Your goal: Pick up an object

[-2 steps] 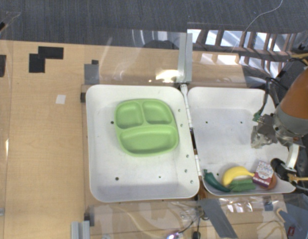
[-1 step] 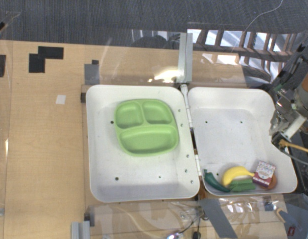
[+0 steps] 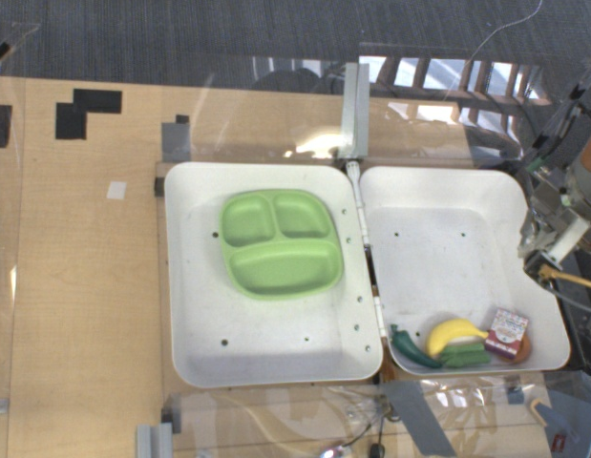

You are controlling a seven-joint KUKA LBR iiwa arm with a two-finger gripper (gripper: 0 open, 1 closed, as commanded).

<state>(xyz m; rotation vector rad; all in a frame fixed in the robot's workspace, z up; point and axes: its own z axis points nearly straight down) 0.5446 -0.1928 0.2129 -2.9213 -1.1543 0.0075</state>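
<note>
A green divided plate (image 3: pixel 281 243) is lying in the middle of the left bin (image 3: pixel 195 351). In the right bin (image 3: pixel 448 208), toward five o'clock, a yellow banana (image 3: pixel 454 334) is resting against a green vegetable (image 3: pixel 438 354), with a small red-and-white carton (image 3: pixel 508 333) just beside them at their three o'clock. The arm (image 3: pixel 562 198) is reaching in at three o'clock over the right bin's edge; whether its fingers are apart or together I cannot tell. Both bins are sitting on the wooden desk (image 3: pixel 75 256).

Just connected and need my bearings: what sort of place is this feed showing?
Probably a robotics lab's picking bench: two shallow white plastic bins side by side on a pale wooden bench, stocked with toy-like items such as a yellow banana and a green divided plate.
</note>
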